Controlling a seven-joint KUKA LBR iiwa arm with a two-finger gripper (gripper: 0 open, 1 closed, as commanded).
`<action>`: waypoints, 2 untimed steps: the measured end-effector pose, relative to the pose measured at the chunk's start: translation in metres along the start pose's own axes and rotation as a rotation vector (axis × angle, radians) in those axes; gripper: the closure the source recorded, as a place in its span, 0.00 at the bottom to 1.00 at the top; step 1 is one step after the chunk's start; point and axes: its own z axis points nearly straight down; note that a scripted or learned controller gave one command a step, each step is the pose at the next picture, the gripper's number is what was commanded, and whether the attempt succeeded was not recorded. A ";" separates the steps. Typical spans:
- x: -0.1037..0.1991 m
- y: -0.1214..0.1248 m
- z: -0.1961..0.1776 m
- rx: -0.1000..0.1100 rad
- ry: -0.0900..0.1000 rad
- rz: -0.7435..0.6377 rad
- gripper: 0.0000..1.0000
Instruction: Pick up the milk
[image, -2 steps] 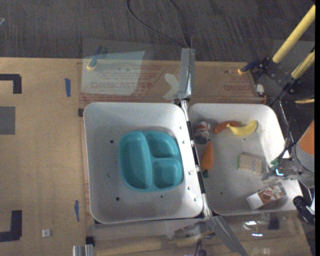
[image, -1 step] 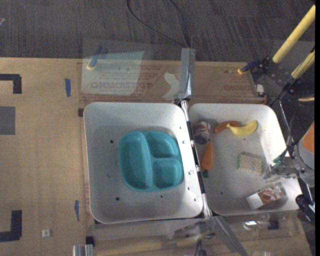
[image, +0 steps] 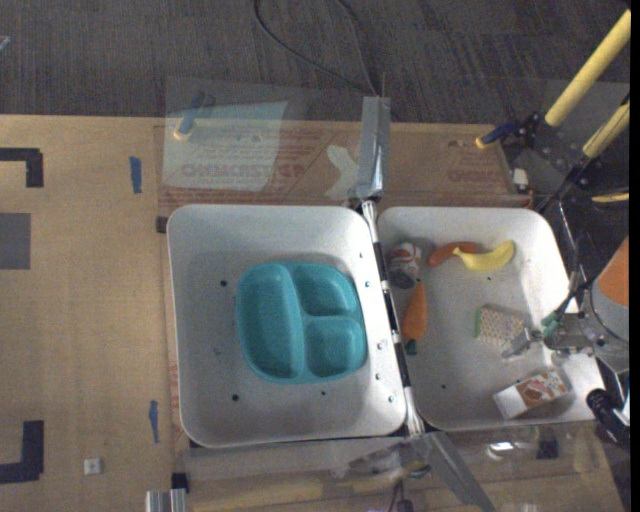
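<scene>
The milk (image: 535, 392) is a small white carton with an orange-red label, lying on its side in the right bin (image: 440, 400) near the front right corner. My gripper (image: 533, 338) hangs over the same bin, just behind the carton and apart from it, between the carton and a pale waffle-like square (image: 498, 325). The grey arm with its orange band (image: 612, 290) comes in from the right edge. Nothing shows held in the gripper.
The right bin also holds a yellow banana (image: 487, 257), an orange-red piece (image: 445, 252), a small can (image: 403, 263) and an upright-lying carrot (image: 415, 312) along its left wall. The left bin (image: 200, 300) bears a teal divided plate (image: 300, 320). Yellow-handled clamps (image: 585, 75) stand back right.
</scene>
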 end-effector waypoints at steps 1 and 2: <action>0.017 -0.001 -0.022 -0.002 -0.009 -0.060 0.00; 0.022 0.000 0.016 -0.004 -0.008 -0.279 0.00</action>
